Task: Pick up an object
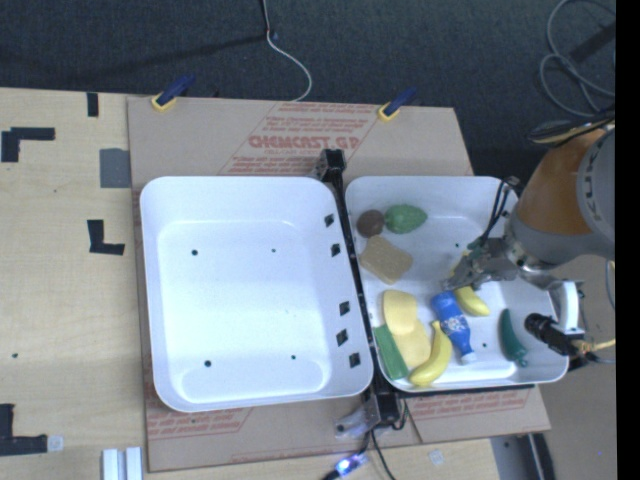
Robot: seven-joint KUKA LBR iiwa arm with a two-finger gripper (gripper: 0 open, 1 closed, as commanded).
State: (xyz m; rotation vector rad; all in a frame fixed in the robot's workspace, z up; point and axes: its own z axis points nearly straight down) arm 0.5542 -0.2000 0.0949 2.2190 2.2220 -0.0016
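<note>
Just below the jaws, a yellow piece (474, 303)

2 shallow white plastic bins sit side by side on the worktop (60, 298). The left bin (240, 288) adjoins the right bin (420, 193), which contains a green rounded object (405, 218), a brown ball (370, 222), a tan block (386, 260), a yellow banana (433, 361) and a blue bottle (453, 326).
</note>
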